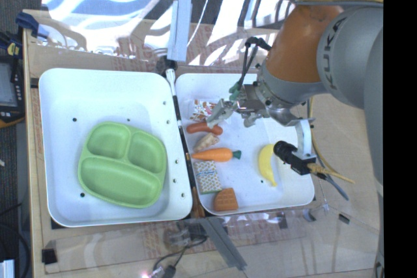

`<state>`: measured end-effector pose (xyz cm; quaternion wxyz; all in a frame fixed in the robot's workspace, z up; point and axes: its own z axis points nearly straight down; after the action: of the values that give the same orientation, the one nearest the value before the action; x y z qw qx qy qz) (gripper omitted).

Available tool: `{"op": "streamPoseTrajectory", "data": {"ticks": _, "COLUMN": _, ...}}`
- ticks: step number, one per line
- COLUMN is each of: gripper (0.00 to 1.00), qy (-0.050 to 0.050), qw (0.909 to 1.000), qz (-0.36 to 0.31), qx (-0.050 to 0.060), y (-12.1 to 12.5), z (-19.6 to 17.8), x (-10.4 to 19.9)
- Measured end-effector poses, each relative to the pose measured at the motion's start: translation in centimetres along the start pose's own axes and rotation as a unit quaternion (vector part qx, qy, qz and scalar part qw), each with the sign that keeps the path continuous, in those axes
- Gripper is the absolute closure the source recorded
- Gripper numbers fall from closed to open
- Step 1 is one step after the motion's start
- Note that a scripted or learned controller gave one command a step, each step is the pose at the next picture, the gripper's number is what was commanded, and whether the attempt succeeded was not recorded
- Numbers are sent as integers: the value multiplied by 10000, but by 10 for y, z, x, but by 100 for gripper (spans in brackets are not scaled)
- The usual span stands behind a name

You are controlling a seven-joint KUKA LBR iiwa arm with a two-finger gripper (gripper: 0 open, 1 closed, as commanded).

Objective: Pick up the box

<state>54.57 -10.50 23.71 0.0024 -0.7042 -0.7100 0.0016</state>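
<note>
A small white box with red print (203, 107) lies in the right bin (293, 195), near its upper left corner. A second flat box with a blue-and-white pattern (206, 176) lies lower down by the divider. My gripper (236, 115) hangs over the upper middle of the right bin, just right of the red-printed box. Its fingers (221, 111) stand open with nothing between them. The arm's grey and orange wrist covers the bin's upper right part.
In the right bin are also a red sausage (204, 129), a beige piece (207, 141), a carrot (212, 154), a banana (267, 165) and an orange-brown slice (225, 200). The left bin (58, 94) holds a green divided plate (124, 163).
</note>
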Motion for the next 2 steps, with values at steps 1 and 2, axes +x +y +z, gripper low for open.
{"op": "streamPoseTrajectory", "data": {"ticks": 1, "gripper": 0, "qy": -4, "qw": 9997, "qz": 249, "qx": 13, "y": 16, "z": 40, "x": -52}}
{"op": "streamPoseTrajectory", "data": {"ticks": 2, "gripper": 0, "qy": -14, "qw": 9972, "qz": 744, "qx": -107, "y": 59, "z": 137, "x": -44}}
